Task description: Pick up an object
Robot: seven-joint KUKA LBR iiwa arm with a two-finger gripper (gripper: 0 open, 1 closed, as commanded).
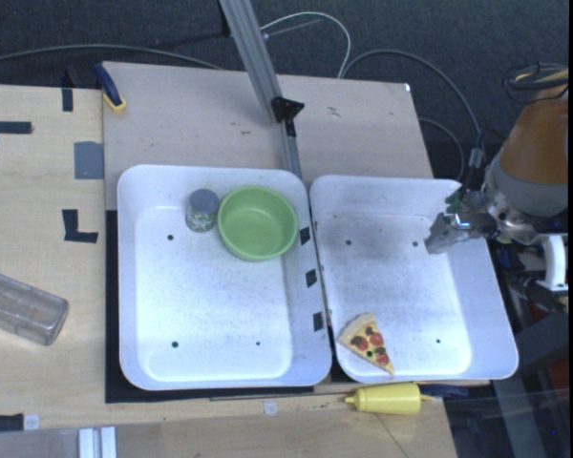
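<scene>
Two white bins sit side by side. The left bin (pixel 143 284) holds a green bowl (pixel 258 222) with a small can (pixel 202 210) touching its left edge. The right bin (pixel 477 342) holds a pizza slice (pixel 367 341) at its near left corner. A yellow bottle (pixel 387 399) lies on the bench just outside. The gripper (pixel 439 239) hovers over the right bin's far right side, well apart from the slice; whether it is apart or together cannot be told. Nothing is grasped: approach, grasp and lift are all left to do
</scene>
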